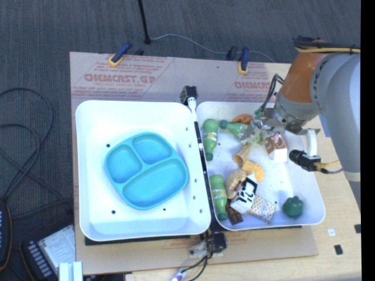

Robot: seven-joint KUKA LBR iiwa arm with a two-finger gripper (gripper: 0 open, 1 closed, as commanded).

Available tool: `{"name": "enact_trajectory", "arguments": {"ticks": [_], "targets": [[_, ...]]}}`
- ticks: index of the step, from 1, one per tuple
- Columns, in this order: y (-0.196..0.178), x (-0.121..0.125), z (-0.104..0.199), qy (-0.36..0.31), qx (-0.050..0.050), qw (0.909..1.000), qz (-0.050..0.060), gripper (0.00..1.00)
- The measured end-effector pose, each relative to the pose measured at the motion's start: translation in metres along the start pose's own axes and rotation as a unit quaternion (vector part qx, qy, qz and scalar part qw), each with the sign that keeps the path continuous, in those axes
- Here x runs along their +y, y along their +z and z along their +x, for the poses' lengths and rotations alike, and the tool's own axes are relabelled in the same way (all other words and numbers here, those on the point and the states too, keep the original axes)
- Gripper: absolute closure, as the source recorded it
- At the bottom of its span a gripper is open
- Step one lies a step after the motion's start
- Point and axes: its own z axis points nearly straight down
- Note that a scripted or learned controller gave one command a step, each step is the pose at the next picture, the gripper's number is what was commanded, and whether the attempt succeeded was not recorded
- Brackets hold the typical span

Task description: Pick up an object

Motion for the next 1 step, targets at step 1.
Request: {"name": "enact_trajectory", "arguments": {"ticks": [1], "targets": [[-0.095,0.0308,0.0561,0.003,-0.005,0.9999,-0.01,1.0]]}}
